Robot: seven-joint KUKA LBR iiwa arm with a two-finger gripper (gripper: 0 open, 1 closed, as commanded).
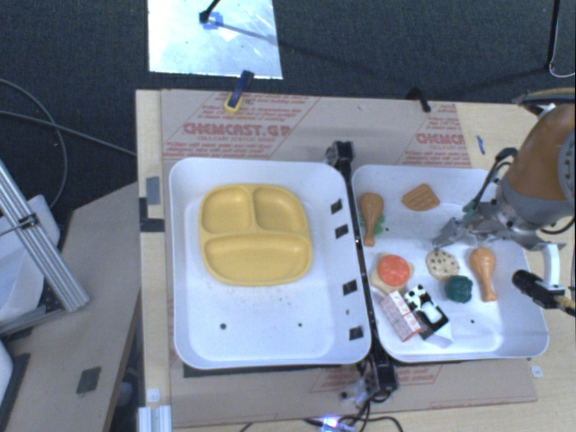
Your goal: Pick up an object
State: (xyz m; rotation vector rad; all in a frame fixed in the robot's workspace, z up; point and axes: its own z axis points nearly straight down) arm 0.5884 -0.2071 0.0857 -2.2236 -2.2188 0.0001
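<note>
Nearest, a panda toy (424, 305) and carton (397, 315) crowd the right bin (517, 336), where a tan drumstick (484, 270) lies beside the tool (453, 233), its grip impossible to tell.

Two bins side by side on the desk (297, 120). Left bin (270, 331) holds a divided tray (256, 233), toward its rear. Right bin (504, 336) holds drumstick (370, 214) at left, cracker (420, 197) behind, tomato slice (394, 270), cookie (442, 263), second drumstick (484, 270) at right, carton (400, 316) in front.
</note>
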